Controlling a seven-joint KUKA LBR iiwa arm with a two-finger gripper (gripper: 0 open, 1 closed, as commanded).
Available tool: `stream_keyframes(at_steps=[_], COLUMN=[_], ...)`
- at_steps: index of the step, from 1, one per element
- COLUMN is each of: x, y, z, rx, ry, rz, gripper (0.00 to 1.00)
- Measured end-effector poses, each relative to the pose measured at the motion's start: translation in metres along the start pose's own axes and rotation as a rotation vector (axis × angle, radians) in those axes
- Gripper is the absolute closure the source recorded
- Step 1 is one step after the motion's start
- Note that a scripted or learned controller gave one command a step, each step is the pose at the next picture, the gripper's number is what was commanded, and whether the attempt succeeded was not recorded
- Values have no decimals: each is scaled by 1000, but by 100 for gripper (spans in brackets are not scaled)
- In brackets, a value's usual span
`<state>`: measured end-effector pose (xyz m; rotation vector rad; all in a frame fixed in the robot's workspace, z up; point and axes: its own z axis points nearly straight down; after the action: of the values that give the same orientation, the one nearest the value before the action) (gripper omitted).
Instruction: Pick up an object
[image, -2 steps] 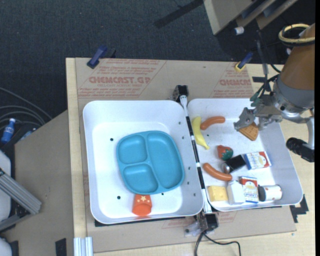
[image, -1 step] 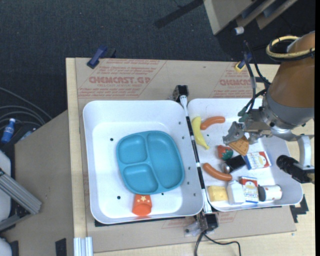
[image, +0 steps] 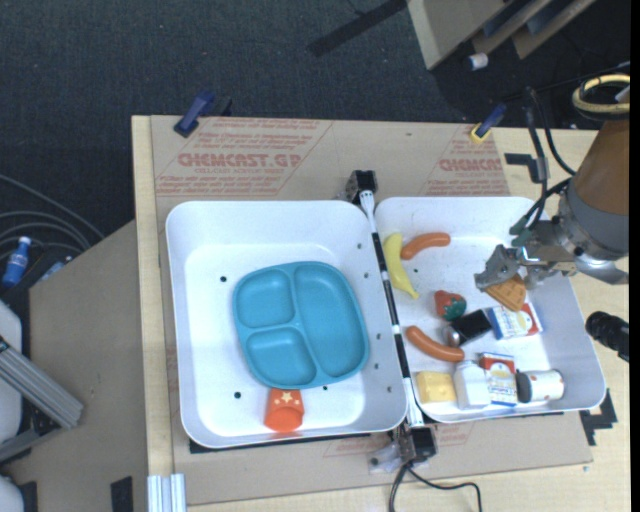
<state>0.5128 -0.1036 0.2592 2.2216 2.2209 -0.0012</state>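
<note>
Claw over the right bin, near its far right side, right above an orange wedge-shaped toy; can't tell if it's spread or pinching. Same bin: banana, two hot dogs, cheese block, white bottle. Left bin: blue divided plate, orange cup at the near edge.
</note>
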Motion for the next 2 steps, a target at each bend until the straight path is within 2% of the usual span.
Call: stream_keyframes(at_steps=[1, 2], x=[5, -21], y=[-22, -34], z=[-10, -11], rx=[2, 2], ry=[2, 2], rz=[0, 0], gripper=[100, 100])
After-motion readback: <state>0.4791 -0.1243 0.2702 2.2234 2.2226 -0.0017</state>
